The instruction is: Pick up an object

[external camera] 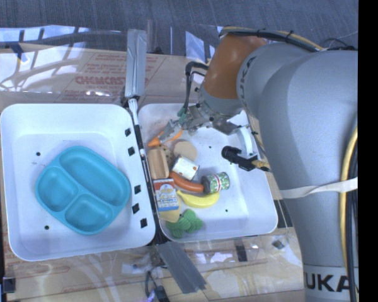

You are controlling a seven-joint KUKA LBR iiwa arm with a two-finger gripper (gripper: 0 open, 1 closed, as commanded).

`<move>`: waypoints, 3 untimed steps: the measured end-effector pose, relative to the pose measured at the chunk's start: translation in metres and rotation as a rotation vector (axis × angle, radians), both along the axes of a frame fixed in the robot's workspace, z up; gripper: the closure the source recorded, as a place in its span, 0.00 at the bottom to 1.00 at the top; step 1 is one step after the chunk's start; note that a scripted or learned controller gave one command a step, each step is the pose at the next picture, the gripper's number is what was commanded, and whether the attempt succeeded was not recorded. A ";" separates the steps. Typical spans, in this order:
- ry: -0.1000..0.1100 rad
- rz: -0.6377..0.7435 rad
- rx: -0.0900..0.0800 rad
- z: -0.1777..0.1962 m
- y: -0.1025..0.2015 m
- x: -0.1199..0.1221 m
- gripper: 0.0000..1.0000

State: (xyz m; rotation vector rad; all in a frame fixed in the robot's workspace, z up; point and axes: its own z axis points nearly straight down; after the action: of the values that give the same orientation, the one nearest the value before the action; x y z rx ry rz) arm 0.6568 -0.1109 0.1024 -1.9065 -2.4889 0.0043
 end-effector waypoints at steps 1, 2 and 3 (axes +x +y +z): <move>0.000 -0.190 -0.002 -0.011 0.006 -0.001 0.00; -0.003 -0.093 -0.002 -0.011 -0.005 -0.077 0.00; -0.002 -0.087 -0.002 -0.002 -0.005 -0.077 1.00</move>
State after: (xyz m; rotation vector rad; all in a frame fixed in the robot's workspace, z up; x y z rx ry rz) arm 0.5800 -0.1155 0.1009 -2.0151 -2.4051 0.0052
